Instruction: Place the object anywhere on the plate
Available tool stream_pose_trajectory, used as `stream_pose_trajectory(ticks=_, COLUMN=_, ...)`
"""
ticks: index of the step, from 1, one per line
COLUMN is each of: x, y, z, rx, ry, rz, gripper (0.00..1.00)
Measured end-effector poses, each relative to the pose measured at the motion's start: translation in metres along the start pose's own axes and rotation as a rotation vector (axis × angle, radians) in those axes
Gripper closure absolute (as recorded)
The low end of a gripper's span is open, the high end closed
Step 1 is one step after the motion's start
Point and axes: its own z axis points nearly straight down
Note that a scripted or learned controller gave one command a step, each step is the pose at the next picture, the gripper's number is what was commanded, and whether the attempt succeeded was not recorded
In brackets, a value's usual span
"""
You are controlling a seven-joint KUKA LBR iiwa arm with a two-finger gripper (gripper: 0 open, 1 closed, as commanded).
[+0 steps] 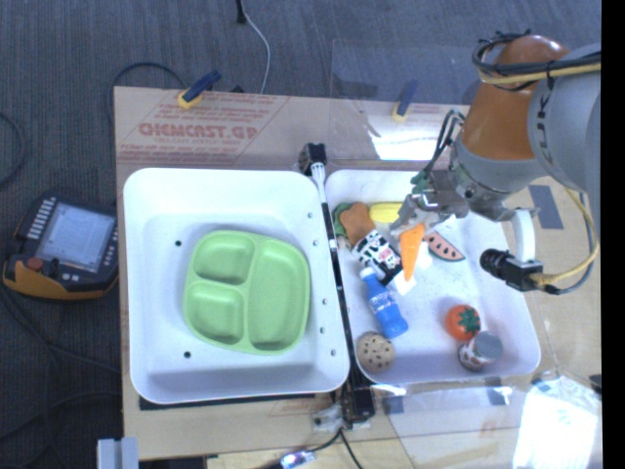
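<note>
A brown board on grey carpet holds two white bins. The green plate [247,290] lies in the left bin [146,262]. Over the right bin [508,345], the gripper [418,213] has its fingers closed on the toy carrot [411,248], which hangs above the other toys.

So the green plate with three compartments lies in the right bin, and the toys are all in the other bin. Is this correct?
Not quite. The camera view shows the green plate in the left bin, not the right one. The toys, such as the carrot and the blue bottle, lie in the other bin, on the right.
</note>
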Motion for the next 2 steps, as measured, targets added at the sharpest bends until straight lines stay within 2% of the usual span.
stream_pose_trajectory(ticks=1, x=0.0858, y=0.0003, z=-0.0112, rx=-0.001, ry=0.004, rz=-0.076, gripper=1.0)
stream_pose_trajectory(ticks=2, x=0.0822, y=-0.0003, z=-0.0105, rx=0.0, ry=0.002, rz=-0.07, gripper=0.0)
